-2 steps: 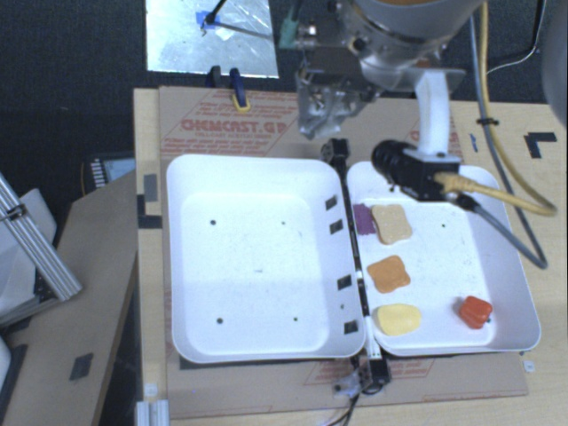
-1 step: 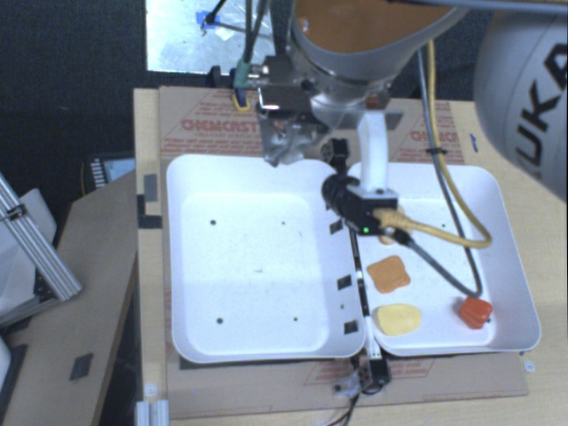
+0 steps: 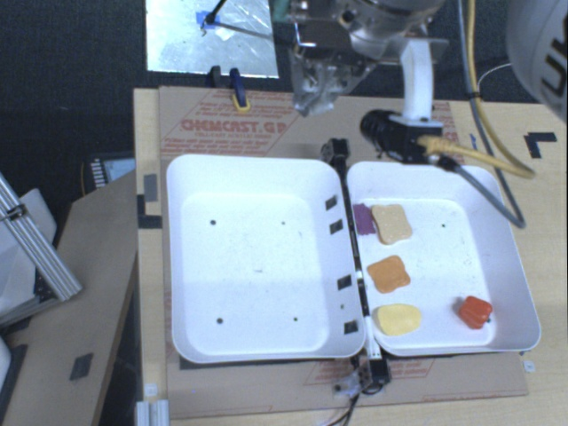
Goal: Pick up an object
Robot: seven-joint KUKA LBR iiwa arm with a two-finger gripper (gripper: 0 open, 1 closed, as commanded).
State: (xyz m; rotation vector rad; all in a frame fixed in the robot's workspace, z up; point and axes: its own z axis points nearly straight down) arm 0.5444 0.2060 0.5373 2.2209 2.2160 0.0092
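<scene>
Hovering above the bench behind both bins, gripper (image 3: 312, 91) sits high at top centre; can't tell its finger state from this angle. Right bin (image 3: 497, 238) holds 5 objects: purple piece (image 3: 363, 218), tan piece (image 3: 391, 223), orange piece (image 3: 388, 273), yellow piece (image 3: 398, 319), red piece (image 3: 476, 311). Left bin (image 3: 191, 238) alongside.

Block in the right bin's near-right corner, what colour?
Red-orange, the block in the right bin, seen clearly in the camera view.

floor (image 3: 71, 51): dark carpet | silver sheet (image 3: 211, 23) top | wooden bench (image 3: 98, 264)
</scene>
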